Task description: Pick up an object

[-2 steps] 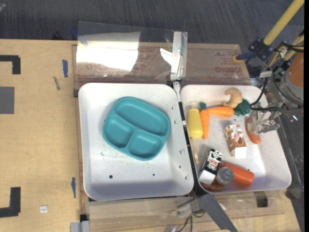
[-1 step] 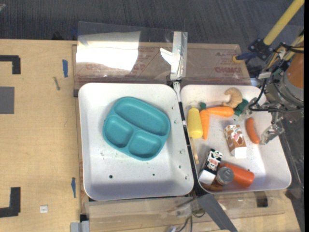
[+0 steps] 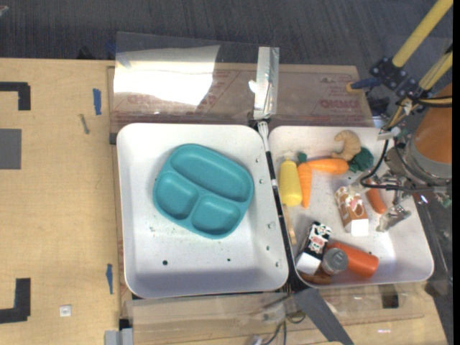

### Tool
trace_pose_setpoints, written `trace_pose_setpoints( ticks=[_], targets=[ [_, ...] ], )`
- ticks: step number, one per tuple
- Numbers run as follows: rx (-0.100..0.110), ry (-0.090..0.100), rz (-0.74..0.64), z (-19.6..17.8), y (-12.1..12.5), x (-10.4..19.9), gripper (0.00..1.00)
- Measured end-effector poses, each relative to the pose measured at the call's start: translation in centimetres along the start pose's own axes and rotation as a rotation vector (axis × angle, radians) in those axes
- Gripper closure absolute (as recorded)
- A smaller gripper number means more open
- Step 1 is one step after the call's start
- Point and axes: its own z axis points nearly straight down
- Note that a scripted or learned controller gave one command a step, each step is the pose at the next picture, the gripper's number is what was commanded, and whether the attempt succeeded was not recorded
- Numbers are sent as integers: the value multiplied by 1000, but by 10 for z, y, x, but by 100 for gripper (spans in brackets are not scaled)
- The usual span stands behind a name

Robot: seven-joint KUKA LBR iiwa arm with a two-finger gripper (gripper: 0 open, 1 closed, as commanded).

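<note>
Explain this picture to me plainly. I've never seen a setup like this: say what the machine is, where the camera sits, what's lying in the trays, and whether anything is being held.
One camera looks down at a slant on a bench with two shallow white bins. The left bin holds a teal divided plate. The right bin holds small toys: a yellow bottle, a toy carrot, a black-and-white cow figure and an orange bottle with a grey cap, among others. The machine is a robot arm with an orange band, reaching in from the right. Its end effector hangs over the right bin's right side. I cannot see anything held between its fingers.
</note>
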Motion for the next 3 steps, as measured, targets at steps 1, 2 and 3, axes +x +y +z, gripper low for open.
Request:
trace_pose_setpoints(
  ticks=[1,2,3],
  targets=[
    [18,-8,72,10,9,-6,0],
    [21,-23,143,10,12,2,0],
    [26,-34,253,9,21,12,0]
  ],
)
